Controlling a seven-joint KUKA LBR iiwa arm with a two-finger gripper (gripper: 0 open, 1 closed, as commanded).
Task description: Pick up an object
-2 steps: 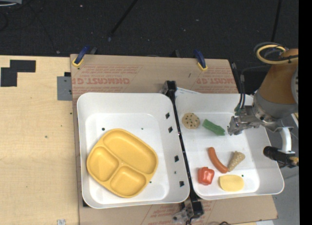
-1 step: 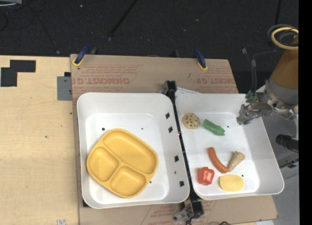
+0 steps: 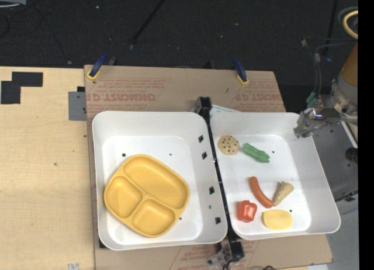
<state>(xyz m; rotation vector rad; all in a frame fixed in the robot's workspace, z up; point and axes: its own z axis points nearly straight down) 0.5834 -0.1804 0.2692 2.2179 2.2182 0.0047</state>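
yellow lemon slice (image 3: 277,220) + red pepper (image 3: 247,210): bin's near edge, farthest from gripper (image 3: 306,120) | green bean pod (image 3: 256,152): closest to gripper, likely light rigid plastic, slick; pinch mid-length across its width | jaw state: can't tell, nothing visibly held

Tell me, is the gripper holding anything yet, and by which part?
Nothing is held. The gripper sits at the right bin's upper right rim, apart from the food items.

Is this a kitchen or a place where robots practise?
Probably a robot practice lab, not a kitchen. Two shallow white bins sit on cardboard clamped to a wooden bench. One holds a yellow plastic divided plate, the other small toy foods like a red plastic pepper. A grey robot arm waits at the right.
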